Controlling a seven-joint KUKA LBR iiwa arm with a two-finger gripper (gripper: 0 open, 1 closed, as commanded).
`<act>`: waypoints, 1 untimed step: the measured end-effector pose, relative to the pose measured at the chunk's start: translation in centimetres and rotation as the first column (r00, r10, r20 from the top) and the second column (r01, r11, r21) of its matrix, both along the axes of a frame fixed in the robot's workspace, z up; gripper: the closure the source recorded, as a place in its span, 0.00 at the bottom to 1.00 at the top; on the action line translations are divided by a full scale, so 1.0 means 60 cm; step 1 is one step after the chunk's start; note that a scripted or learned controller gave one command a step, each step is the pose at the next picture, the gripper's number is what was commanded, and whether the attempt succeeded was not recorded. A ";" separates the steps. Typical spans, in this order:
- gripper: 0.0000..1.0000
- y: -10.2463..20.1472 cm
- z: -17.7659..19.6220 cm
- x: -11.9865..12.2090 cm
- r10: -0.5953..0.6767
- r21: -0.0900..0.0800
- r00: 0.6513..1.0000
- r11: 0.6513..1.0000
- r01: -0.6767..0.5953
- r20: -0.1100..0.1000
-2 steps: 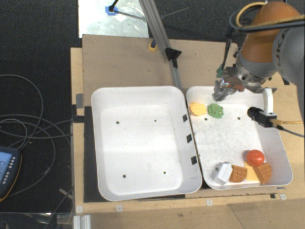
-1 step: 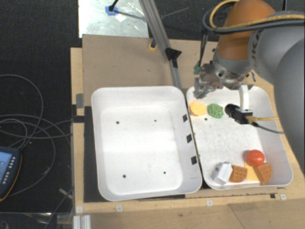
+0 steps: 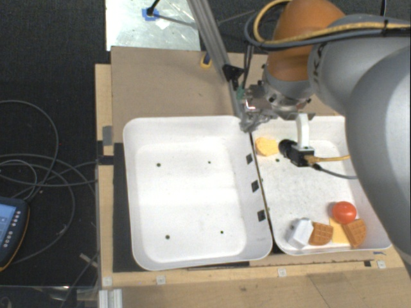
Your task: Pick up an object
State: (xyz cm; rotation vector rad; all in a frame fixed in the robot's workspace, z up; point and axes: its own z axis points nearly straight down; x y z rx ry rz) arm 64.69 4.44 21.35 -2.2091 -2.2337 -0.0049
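My gripper (image 3: pixel 248 122) hangs over the far left corner of the right bin (image 3: pixel 302 185), close to the divide between the two bins. A yellow-orange piece (image 3: pixel 266 147) lies just right of and a little nearer than the gripper, apart from it. At the bin's near right end are a red ball (image 3: pixel 344 211), two orange waffle-like pieces (image 3: pixel 321 234) (image 3: pixel 355 231) and a small white-grey object (image 3: pixel 298 231). Nothing shows between the gripper and these objects.
The left bin (image 3: pixel 138 172) sits beside the right one, their rims meeting along a line with black clips (image 3: pixel 254 185). A slanted grey rod (image 3: pixel 209 31) runs from the top down to the gripper. Cables lie on the floor at left.
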 end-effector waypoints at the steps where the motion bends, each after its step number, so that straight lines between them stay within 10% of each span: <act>1: 1.00 0.079 -0.002 0.022 -0.001 0.000 1.000 1.000 0.001 0.001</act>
